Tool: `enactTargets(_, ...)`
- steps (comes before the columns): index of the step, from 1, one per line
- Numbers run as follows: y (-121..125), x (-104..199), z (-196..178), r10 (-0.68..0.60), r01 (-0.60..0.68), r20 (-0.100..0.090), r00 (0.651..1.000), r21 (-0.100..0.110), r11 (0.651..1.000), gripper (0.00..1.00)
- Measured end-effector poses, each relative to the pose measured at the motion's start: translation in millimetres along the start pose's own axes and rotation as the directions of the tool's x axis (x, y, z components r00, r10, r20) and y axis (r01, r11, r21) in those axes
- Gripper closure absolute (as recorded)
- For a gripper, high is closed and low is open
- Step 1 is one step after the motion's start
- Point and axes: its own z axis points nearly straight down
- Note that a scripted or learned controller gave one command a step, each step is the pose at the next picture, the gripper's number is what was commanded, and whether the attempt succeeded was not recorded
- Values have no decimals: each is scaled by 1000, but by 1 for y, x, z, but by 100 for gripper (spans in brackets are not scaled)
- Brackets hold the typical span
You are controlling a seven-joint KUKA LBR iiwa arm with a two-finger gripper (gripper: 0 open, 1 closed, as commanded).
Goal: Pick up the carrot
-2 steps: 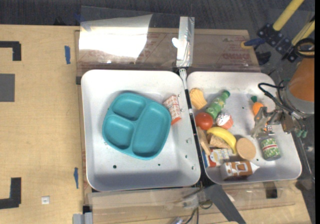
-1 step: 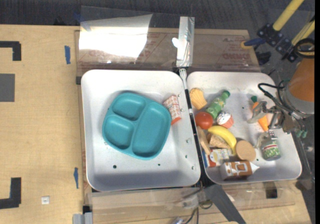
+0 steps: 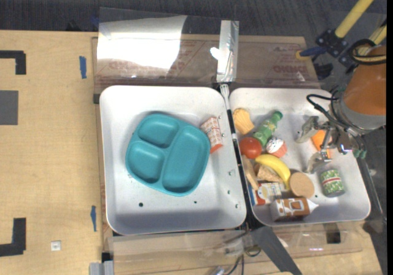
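Note:
The carrot shows as a small orange piece in the right bin, near its right side. My gripper is over it, open, with one metal finger behind the carrot and the other finger in front of it. The carrot lies between the two fingers, and the wrist hides the rest of it. The arm's orange band hangs above the bin's right rim.
The right bin also holds a banana, a tomato, a green bottle, a green can, a bread roll, a round cookie and a brown carton. In the left bin sit a teal divided plate and a small can.

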Motion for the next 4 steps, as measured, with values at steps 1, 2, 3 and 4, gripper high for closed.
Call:
enactTargets(1, 1, -4, -14, -1, 1, 14, 1000, 4, 1000, 100)
enactTargets(2, 1, -4, -13, -2, 2, 13, 1000, 3, 1000, 0)
enactTargets(3, -15, 0, 0, 180, -180, 1, 984, -1, 984, 0)
enactTargets(4, -14, -5, -14, 178, -178, 15, 984, 1, 984, 100)
